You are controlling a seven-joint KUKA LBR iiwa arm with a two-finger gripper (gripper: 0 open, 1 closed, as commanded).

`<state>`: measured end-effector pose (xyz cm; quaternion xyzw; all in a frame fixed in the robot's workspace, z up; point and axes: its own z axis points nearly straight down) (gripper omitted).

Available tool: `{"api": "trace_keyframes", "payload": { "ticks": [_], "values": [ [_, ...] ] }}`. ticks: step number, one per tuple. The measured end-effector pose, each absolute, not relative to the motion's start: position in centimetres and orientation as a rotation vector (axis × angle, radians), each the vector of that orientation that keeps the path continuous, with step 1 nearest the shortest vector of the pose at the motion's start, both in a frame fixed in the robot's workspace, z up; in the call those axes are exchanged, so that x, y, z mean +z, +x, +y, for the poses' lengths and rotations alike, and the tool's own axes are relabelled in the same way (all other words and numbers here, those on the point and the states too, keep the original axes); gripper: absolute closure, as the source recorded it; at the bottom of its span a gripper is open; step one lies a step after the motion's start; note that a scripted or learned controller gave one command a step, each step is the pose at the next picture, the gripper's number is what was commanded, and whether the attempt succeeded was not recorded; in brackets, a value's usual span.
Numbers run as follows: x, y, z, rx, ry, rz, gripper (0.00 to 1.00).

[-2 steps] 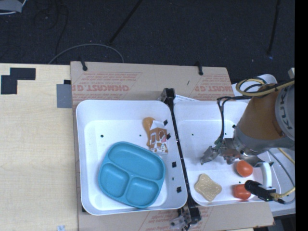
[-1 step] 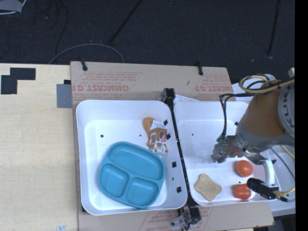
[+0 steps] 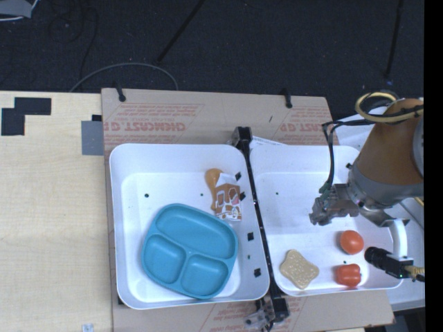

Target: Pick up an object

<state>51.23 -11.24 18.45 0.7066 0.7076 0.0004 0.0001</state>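
Seen from above at a slant, 2 shallow white bins sit side by side on a cardboard sheet. The left bin (image 3: pixel 128 185) holds a blue 3-compartment tray (image 3: pixel 188 250) and, just beyond it, a small printed packet (image 3: pixel 227 203) beside a tan piece (image 3: pixel 214 179). In the right bin (image 3: pixel 291 178), the gripper (image 3: pixel 327 209) hangs over bare floor, nothing visibly between its fingers. Near the front lie a slice of toast (image 3: pixel 299 268), a round tomato (image 3: pixel 351 241) and a red pepper (image 3: pixel 347 274).
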Motion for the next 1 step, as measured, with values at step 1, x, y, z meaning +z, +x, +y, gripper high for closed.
{"api": "trace_keyframes", "payload": {
  "ticks": [1],
  "values": [
    [24.63, 50.89, -10.99, 0.004, 2.218, 2.221, 1.00]
  ]
}}
